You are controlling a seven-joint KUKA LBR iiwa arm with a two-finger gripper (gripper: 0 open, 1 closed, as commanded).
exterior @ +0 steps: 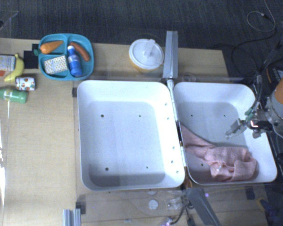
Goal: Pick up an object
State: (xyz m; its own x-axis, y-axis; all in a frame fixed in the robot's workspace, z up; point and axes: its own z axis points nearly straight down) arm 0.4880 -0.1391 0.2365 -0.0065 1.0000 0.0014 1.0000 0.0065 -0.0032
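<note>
Camera view: hand [246, 125], grip state unclear, hovers w/ pink cloth [220, 157] below in right bin [198, 91]; prob. soft, light — pinch a raised fold.

A pink cloth [221, 158] lies crumpled in the right bin [212, 95], jaws [243, 126] hovering above it.

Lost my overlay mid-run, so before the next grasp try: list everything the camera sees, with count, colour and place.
bins: 2, white, side by side on bench
cloth: 1, pink, crumpled, near corner of right bin
divided tray: 1, blue, holds small toy items, behind left bin
lidded tub: 1, white lid, yellowish base, behind bins
banana: 1, yellow, bench's far left
small can: 1, patterned, beside banana
bottle: 1, green, lying down
gripper: 1, grey, over right bin
</note>
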